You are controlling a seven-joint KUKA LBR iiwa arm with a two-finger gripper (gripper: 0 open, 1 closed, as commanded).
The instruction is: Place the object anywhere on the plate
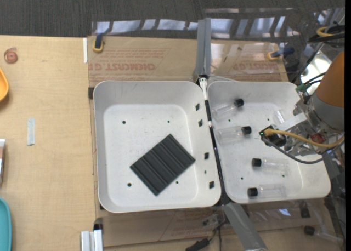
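Note:
A dark grey ribbed plate (163, 164) lies at a slant on the floor of the left white bin (109, 135). Several clear vials with black caps lie in the right bin (312, 187): one at the back (228, 108), one in the middle (233, 133), one further forward (270, 164) and one by the front wall (267, 191). My gripper (303, 141) hangs low over the right side of the right bin, to the right of the middle vials. I see nothing held in it.
The orange-banded arm (332, 88) comes in over the right bin's right wall. Cardboard (142, 61) lies behind both bins. A wooden bench top (44, 135) stretches to the left, with small items along its left edge.

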